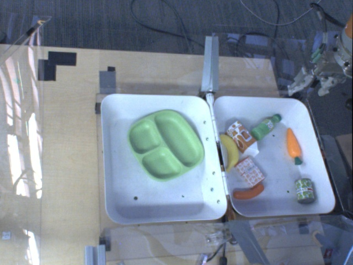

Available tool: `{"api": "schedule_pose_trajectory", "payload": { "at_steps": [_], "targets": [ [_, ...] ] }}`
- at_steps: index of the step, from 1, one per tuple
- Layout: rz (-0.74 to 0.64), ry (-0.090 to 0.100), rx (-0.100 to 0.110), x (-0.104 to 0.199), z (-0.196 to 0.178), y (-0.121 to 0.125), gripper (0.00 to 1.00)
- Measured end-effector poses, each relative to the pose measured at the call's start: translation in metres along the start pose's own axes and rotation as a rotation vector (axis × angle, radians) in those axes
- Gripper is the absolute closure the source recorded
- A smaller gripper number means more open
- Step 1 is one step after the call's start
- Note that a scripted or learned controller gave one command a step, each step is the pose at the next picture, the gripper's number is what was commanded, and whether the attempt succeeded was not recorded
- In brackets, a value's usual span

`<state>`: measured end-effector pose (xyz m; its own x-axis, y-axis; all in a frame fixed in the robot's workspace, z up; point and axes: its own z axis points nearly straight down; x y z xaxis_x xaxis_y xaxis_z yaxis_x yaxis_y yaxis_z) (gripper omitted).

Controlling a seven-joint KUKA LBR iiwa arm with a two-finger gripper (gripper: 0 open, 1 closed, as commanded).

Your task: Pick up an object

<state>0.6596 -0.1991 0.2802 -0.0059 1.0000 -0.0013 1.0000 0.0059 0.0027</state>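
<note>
Tool (315, 83), grip unreadable, hangs beyond the smooth white right bin (314, 115), holding nothing visible.

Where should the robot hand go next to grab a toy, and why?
Probably left and down toward the right white bin. The gripper sits beyond that bin's far right corner, above nothing it could pick. The small orange toy carrot lies nearest, apart from the other toys, so it looks the easiest target.
</note>
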Motion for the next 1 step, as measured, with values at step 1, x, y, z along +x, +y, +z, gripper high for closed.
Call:
{"api": "schedule_pose_trajectory", "payload": {
  "at_steps": [1],
  "targets": [
    [-0.010,0.000,0.001,-0.0061,0.0892,-0.0600,0.00]
  ]
}}
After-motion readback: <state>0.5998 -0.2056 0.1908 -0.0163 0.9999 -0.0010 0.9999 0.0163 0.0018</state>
